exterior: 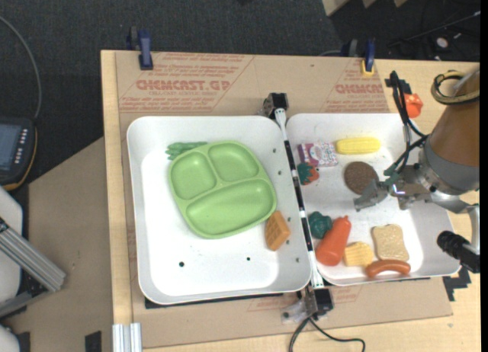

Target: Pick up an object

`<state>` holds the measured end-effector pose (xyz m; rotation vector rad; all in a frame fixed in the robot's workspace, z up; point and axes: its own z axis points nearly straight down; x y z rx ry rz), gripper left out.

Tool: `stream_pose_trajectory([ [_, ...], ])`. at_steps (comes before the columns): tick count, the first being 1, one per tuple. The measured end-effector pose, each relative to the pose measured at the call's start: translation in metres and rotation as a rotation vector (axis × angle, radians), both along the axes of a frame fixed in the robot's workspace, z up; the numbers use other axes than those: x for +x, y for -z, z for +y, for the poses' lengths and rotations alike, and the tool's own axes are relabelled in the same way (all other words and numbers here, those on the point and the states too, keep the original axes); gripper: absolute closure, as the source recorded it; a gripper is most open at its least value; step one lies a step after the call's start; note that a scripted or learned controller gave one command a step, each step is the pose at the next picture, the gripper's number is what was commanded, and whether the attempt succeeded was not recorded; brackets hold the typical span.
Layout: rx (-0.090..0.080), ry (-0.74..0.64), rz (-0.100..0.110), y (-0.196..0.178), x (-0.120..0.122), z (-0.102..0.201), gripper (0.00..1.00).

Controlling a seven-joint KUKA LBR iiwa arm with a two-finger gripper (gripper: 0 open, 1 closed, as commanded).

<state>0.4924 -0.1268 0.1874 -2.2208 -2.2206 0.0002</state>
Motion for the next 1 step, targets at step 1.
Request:
stream_pose_trajectory([
  [1,0.000,-0.005,0.000,0.0948,0.0738,0.0204,0.00],
])
